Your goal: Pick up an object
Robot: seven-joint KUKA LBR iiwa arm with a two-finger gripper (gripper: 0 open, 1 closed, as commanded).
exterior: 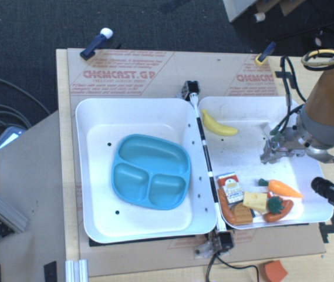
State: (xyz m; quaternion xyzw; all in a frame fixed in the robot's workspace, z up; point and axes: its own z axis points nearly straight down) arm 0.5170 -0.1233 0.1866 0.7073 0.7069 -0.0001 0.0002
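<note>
Dark carpet surrounds the counter (155,69), whose brown top is printed with red lettering and carries two shallow white bins side by side.

At the far left corner of the counter lies a blue clamp with a white tip (96,43). The left bin (90,157) holds a blue sectioned plate (151,171), lying flat near its middle with nothing on it.

Across the divider, the right bin (243,107) holds the candidates for picking. A banana (218,126) lies near its far left corner, apart from everything else. Along the near edge sits a cluster: a small carton with a red label (231,188), a yellow wedge like cheese (255,201) just beside it, a brown flat piece (241,215) under them, a green piece (275,204) and an orange carrot (284,188) toward the right.

The end effector (270,152) is low over the bin's bare floor, between the banana and the cluster, near the carrot but touching neither. Whether it is spread or closed cannot be told at this angle; nothing is seen gripped. The grey arm with its orange band (331,98) enters from the right.

By my reading, the pick is not yet done: every object rests in the bin, and positioning over one, closing on it and lifting all remain.
</note>
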